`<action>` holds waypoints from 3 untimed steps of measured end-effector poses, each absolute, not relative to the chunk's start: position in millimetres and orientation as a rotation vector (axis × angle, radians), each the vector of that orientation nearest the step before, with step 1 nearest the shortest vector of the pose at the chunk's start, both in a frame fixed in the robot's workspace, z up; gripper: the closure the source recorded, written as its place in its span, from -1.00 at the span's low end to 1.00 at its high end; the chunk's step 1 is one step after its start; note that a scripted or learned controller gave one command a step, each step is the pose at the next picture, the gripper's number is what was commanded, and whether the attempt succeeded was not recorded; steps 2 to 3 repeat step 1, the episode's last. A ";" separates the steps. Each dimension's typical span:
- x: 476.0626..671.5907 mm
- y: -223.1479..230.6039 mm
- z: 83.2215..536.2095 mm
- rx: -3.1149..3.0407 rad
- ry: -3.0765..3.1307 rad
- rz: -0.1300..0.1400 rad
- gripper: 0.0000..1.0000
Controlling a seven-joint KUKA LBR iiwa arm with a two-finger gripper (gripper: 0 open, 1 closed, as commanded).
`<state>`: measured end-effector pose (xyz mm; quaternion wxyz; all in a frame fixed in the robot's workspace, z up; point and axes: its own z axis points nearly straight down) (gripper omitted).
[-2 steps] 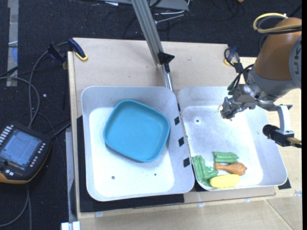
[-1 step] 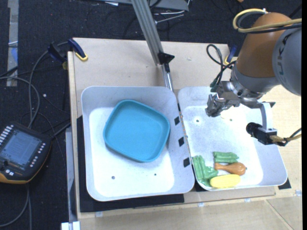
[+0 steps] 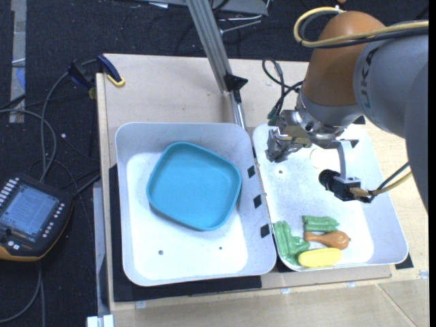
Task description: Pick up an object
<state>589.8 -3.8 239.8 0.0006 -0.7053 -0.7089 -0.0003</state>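
In the right bin [image 3: 381,203] several toy foods lie bunched at the near edge: a green piece [image 3: 320,222], a brown drumstick-shaped piece [image 3: 328,238], a yellow piece [image 3: 319,257] and a green pod [image 3: 286,240]. My gripper [image 3: 276,150] hangs over the far left part of this bin, well away from that cluster, with nothing seen between its fingers. A blue square plate [image 3: 194,185] rests in the left bin [image 3: 136,251].
A slanted metal rod [image 3: 214,43] crosses above the divide between the bins. A black cable end with a yellow tip [image 3: 344,186] hangs over the right bin. A handheld pendant [image 3: 27,216] and cables lie on the floor to the left.
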 end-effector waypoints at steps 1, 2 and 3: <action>588.1 49.3 248.6 -2.215 -2.226 -0.001 1.00; 588.1 49.3 248.6 -2.215 -2.226 -0.001 1.00; 588.1 49.3 248.6 -2.215 -2.226 -0.001 1.00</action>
